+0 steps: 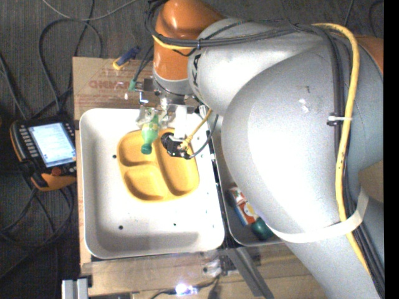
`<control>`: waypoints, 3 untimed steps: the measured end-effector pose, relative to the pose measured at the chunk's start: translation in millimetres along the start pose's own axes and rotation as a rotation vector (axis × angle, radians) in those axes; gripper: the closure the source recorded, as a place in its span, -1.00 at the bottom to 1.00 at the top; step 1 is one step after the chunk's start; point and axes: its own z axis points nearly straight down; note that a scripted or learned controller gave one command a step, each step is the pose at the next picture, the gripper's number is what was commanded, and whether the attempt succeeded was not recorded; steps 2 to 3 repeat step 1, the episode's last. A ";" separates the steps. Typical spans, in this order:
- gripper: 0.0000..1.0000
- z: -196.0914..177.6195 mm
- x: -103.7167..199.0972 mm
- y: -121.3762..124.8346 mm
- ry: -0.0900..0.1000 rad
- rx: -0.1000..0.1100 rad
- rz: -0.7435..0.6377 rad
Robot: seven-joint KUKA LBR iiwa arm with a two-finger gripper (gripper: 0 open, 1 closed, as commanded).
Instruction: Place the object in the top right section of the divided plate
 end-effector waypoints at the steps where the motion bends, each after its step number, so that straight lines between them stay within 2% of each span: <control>1: -1.00 -0.6 -0.4 0.4 -0.001 -0.002 0.000; 3: -1.00 -0.6 -0.4 0.4 -0.001 -0.002 0.000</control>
